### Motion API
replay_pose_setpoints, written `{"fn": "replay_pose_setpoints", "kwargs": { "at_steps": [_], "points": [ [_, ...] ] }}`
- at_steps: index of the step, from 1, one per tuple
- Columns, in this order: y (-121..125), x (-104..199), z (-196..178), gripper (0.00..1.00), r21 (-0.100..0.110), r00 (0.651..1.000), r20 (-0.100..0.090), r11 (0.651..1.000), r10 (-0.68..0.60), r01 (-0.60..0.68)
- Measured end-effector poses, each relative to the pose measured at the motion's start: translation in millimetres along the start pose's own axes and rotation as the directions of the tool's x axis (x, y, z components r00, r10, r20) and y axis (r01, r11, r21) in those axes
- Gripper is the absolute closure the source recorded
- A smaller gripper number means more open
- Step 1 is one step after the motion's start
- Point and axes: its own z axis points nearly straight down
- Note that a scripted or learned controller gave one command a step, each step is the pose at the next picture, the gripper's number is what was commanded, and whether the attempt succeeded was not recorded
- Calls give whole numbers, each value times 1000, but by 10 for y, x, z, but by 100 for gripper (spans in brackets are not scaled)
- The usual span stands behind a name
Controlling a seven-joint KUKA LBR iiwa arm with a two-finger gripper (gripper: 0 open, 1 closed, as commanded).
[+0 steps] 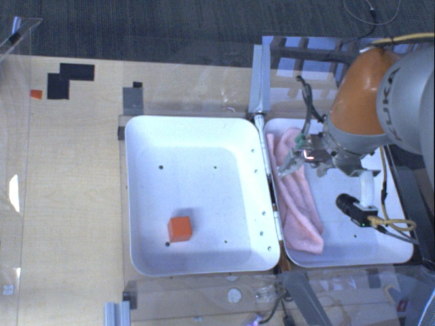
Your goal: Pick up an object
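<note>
A pink cloth (300, 206) lies lengthwise along the left side of the right bin (353, 253), bunched up at its far end. My gripper (304, 157) hovers over that far end, close to or touching the cloth, and the grey arm with its orange band (363, 94) reaches in from the right. A small orange cube (180, 229) rests in the near left part of the left bin (204, 141), far from the gripper.
A metal rail (268, 182) divides the two bins. On the wooden bench at the far left are black flat shapes (68, 79) and a small orange tile (35, 94). A grey bracket (133, 99) stands behind the left bin.
</note>
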Motion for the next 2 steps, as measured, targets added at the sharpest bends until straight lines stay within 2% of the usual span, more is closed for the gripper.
{"fn": "replay_pose_setpoints", "kwargs": {
  "at_steps": [1, 2],
  "points": [
    [320, -847, 774, 0, 3, 999, 0, 999, 42, -42],
    [-157, -707, 160, 0, -1, 989, 0, 989, 148, -148]
  ]
}}
